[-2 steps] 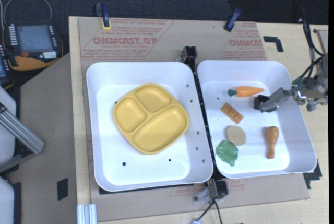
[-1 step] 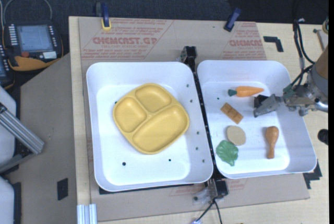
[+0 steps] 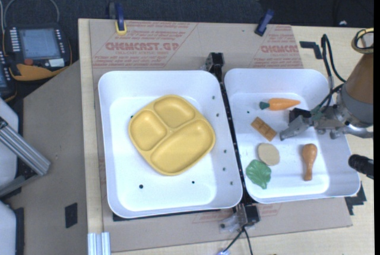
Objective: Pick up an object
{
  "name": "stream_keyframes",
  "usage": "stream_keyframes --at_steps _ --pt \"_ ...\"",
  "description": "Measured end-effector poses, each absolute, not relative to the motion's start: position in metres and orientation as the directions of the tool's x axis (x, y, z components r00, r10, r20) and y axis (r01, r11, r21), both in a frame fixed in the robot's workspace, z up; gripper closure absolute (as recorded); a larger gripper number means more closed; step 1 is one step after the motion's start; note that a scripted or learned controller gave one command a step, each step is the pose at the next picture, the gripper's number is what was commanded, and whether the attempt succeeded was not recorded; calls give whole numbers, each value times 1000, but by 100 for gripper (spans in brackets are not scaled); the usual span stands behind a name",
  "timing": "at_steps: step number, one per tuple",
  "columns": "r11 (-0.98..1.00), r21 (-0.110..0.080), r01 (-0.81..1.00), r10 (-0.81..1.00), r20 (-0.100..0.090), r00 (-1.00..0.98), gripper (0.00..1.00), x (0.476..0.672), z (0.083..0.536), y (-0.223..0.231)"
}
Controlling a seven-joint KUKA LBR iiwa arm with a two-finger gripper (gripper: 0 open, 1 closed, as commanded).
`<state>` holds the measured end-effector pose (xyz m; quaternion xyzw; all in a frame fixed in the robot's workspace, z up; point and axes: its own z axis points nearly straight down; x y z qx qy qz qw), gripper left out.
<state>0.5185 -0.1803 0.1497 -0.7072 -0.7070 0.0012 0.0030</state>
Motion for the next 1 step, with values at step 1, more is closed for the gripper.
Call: stream_keyframes --at_steps 1 --pt "0 1 1000 1000 -1 0 100 520 163 -181"
